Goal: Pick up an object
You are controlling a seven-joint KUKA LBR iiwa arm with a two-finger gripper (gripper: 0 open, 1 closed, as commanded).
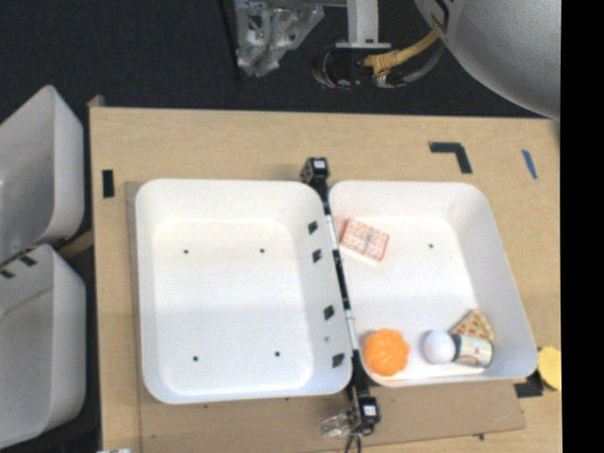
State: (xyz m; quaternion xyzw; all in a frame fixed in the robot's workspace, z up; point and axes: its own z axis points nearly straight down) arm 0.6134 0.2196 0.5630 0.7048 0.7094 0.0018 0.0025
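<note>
Since any object will do, best to judge the four in the right bin (500,253) by how each would handle. Nearest, along the front wall: one orange ball (386,351), knobbly-looking and probably soft, light; likely to roll unless taken square across the middle. Just beside it, one small white ball (437,346), smooth and apt to slip, touching a pale cylinder (474,351) lying on its side. Tucked against the front right corner behind that, one tan wedge-shaped piece (472,327), crowded by the wall and awkward to reach. Farther back, well apart from the rest: one flat pink-and-white patterned packet (364,241), lying near the divider; light, thin, hard to get fingers under, better pinched across its short sides. Left bin (151,281) beside it on the worktop (113,140), so two bins in all. Farthest, beyond the worktop's back edge: tool (269,36), well away from every object, nothing visible in it; cannot tell how far open.
</note>
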